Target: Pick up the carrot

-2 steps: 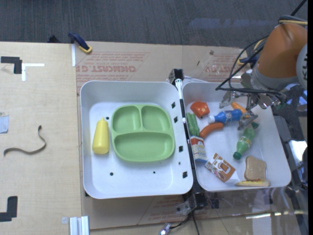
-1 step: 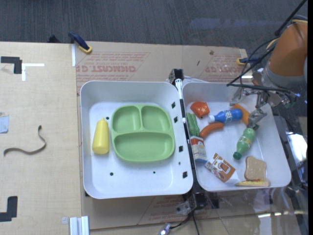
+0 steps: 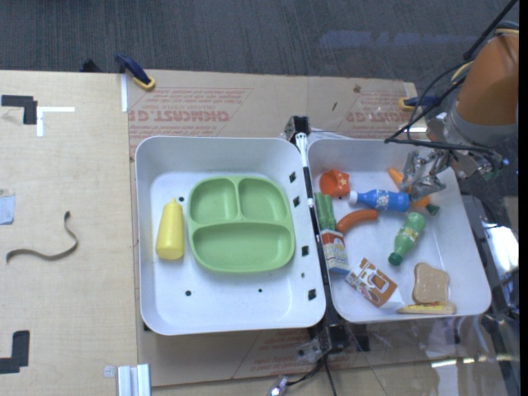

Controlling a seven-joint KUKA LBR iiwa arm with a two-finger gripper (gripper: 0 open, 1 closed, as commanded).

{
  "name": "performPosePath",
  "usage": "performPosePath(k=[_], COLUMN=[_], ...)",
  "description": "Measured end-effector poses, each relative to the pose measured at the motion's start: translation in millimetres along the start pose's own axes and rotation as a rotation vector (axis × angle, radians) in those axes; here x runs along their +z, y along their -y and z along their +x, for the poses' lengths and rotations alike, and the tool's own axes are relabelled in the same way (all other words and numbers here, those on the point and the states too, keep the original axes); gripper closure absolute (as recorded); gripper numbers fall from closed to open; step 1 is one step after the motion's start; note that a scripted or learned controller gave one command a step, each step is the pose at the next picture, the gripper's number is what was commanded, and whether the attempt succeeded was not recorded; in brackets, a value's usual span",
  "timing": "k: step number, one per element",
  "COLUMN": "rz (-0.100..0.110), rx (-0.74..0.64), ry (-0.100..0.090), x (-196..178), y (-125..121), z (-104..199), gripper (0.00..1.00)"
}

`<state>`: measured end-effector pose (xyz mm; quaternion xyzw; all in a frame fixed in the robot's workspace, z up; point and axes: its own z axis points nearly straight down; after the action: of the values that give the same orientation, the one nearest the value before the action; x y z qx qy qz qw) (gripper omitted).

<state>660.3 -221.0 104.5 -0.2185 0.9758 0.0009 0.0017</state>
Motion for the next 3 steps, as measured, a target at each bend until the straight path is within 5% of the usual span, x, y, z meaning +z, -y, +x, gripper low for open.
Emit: performPosePath(k=[1, 2, 3], rz=[0.004, 0.0, 0.003], rx=[-0.221, -0.642, -0.579], ry=[0.006, 0.001, 0.005], x=[-69.3, 11.8, -85.5], y=[-45.9, -68.5, -128.7], z=[-23.1, 39.6, 6.4], gripper=[1.0, 1.0, 1.0])
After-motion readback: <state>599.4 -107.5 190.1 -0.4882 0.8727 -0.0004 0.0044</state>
